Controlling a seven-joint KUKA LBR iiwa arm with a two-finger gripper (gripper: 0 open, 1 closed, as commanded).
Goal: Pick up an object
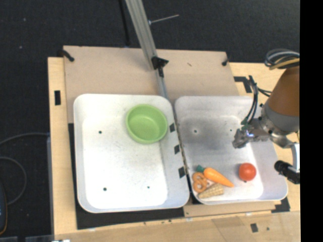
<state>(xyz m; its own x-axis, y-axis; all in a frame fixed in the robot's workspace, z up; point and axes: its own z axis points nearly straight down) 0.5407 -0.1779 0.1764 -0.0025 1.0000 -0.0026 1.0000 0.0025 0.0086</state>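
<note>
In the right bin (212, 115), near its front edge, lie an orange carrot (217, 176), a pretzel (199, 183), a pale corn cob (212, 191) and a red tomato (247, 172). A green bowl (147, 124) sits at the back right of the left bin (101, 185). My gripper (243, 138) hangs over the right side of the right bin, above and behind the tomato. Nothing shows between its fingers.
A slanted metal post (144, 32) rises from the back of the bench between the bins. Cables (280, 58) hang at the right behind the arm. The tan bench (192, 69) extends behind both bins.
</note>
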